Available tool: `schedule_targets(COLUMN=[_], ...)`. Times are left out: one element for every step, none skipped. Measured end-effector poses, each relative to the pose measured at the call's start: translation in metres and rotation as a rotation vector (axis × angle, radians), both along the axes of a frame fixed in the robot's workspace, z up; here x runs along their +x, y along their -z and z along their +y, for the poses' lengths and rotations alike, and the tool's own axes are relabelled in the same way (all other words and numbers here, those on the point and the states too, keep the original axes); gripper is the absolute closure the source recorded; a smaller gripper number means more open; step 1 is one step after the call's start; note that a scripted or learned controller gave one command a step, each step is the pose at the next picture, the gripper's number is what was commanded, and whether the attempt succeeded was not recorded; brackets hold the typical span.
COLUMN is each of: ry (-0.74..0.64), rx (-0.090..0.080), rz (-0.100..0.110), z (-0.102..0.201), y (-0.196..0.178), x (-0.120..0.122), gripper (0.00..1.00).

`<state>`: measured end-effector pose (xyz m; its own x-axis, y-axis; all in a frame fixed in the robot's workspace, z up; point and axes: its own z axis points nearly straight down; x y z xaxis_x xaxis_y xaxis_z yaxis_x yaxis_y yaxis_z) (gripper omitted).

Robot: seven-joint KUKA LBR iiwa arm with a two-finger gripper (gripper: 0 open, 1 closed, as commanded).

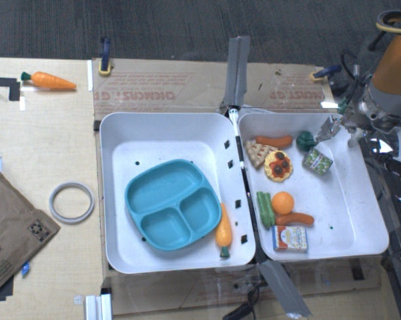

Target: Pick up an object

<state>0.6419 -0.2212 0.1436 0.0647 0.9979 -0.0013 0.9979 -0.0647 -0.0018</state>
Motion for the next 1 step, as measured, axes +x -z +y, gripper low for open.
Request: schedule_targets(ry=[-0.064], rx=[0.001], rz=[0.000], z=[0.0382], y=[0.0523], x=[-0.0203], gripper=[0.00])
